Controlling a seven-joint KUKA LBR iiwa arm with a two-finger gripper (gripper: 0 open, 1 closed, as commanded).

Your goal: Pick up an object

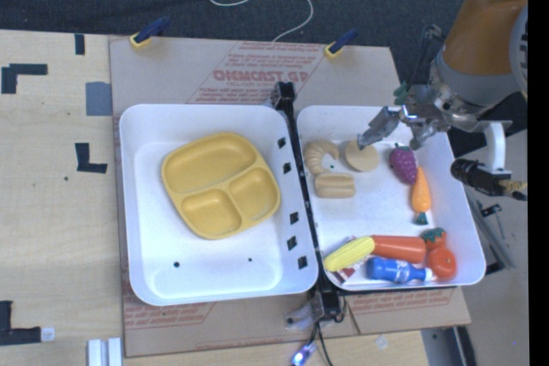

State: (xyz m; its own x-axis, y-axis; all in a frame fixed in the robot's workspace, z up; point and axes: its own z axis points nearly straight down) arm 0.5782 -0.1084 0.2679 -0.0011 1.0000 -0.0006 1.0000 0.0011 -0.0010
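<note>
Grapes lie loose in the right bin, just under the spread, empty pincer, probably poised to descend on them.

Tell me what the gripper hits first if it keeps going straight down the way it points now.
Probably the purple grapes or the round beige piece: the gripper hangs above the gap between them, over the right bin. Depth is unclear from this slanted view.
</note>
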